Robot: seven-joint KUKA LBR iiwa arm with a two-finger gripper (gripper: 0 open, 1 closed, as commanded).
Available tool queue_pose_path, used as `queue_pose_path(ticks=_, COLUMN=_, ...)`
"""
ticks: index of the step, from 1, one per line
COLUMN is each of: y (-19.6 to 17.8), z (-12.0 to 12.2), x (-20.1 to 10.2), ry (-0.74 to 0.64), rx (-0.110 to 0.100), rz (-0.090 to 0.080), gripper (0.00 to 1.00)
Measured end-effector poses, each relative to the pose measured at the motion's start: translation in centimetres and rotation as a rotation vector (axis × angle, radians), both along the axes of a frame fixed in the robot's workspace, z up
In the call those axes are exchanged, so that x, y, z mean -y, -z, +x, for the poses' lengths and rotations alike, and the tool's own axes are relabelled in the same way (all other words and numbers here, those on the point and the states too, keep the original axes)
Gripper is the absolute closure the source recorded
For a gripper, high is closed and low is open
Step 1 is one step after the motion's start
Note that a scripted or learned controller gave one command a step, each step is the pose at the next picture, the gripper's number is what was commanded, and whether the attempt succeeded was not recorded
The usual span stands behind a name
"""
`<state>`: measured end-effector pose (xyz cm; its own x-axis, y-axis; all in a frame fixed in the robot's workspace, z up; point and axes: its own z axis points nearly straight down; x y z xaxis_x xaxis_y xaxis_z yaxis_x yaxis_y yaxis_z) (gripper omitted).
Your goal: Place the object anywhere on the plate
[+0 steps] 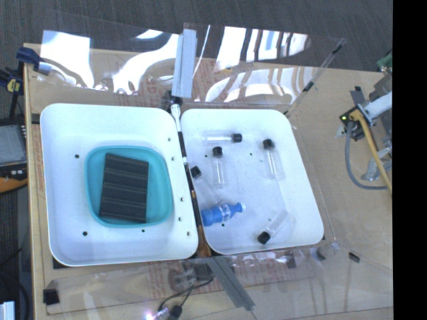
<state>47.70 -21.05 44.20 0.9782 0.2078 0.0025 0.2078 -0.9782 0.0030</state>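
A dark ribbed block [125, 187] lies flat on the teal plate [161, 205] in the middle of the left bin [60, 132]. It covers much of the plate's centre and sits slightly tilted. In the right bin [303, 199] a small blue bottle [220, 213] lies on its side near the front left. My gripper [377, 105] is at the far right, over the bare bench outside both bins and well away from the plate.
Several clear vials with black caps lie scattered in the right bin, such as one at the back [223, 138], one at the right [270, 157] and one at the front [273, 229]. A raised divider [180, 152] separates the bins.
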Motion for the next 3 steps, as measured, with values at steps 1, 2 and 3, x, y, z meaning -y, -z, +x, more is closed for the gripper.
queue_pose_path(ticks=1, y=0.00, z=0.01, x=-0.02, ry=0.000, rx=0.000, rz=0.000, gripper=0.00)
queue_pose_path(ticks=2, y=0.01, z=0.01, x=-0.03, ry=-0.001, rx=0.000, rz=0.000, gripper=0.00)
queue_pose_path(ticks=3, y=0.02, z=0.02, x=-0.04, ry=-0.001, rx=-0.001, rz=0.000, gripper=0.00)
